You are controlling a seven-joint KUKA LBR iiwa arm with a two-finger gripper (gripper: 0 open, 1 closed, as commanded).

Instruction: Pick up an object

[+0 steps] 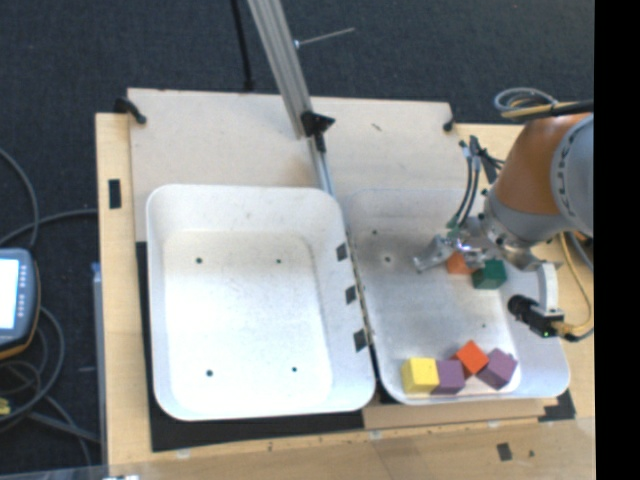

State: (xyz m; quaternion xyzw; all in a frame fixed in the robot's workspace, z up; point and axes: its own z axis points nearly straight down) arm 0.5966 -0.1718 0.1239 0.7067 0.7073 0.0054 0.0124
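In the right-hand shallow white plastic bin [400, 268], the grey arm with its orange band is reaching in from the right, and its two-finger gripper [452, 253] is sitting low over the bin's upper middle. It is crowding two small pieces there: a small orange block [459, 263], partly tucked under the metal fingers, and a dark green block [489, 275] just beside it on the right. Whether the fingers are spread or closed, the slanted view is not showing, so I cannot tell, nor whether either block is actually caught between them. Judging by the low pose, the arm is probably trying for the orange one.

Along the near wall four more candidates are lying in a tight row: a yellow cube [421, 373], a purple cube [450, 376], an orange-red cube [472, 356] and a second purple cube [498, 368], all matte and blunt-edged, looking like foam or painted wood. Pressed together against the wall, they are likely leaving little finger room.

The left-hand white bin [250, 298] is lying alongside, smooth with rounded corners, on a pale wooden bench [220, 138] under a slanting aluminium rail [280, 48].
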